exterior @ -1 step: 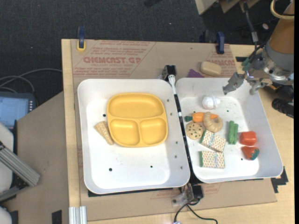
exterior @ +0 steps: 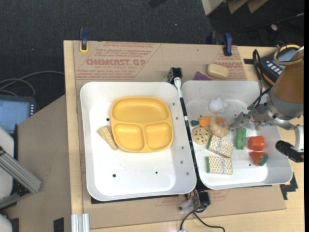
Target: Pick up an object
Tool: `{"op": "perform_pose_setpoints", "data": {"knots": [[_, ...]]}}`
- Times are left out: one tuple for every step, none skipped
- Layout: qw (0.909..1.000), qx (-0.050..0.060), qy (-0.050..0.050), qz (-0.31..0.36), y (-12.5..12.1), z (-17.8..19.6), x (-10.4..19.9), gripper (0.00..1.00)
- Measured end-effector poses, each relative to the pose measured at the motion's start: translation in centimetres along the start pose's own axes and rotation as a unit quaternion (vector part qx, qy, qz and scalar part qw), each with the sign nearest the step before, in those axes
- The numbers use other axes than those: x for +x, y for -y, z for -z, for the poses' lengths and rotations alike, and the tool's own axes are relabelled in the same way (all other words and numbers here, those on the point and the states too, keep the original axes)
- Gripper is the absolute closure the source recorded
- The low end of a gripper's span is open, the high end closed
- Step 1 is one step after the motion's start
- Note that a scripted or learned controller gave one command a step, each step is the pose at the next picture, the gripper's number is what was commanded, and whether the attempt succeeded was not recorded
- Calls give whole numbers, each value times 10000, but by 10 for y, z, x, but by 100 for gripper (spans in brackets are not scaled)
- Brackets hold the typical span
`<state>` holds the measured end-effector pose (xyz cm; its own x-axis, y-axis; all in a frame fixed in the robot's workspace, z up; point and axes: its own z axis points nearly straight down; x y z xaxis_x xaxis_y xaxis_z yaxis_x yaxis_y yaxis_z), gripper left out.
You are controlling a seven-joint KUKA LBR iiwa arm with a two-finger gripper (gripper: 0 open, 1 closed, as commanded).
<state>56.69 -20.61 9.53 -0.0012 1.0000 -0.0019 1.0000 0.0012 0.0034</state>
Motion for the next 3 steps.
{"op": "perform_pose_setpoints", "data": {"knots": [[10000, 43, -23, -13, 29, -11, 0, 0], [10000, 12, -7, -15, 27, 0, -1, 100], [10000, 15, -23, 29, 14, -9, 79, 100]]}}
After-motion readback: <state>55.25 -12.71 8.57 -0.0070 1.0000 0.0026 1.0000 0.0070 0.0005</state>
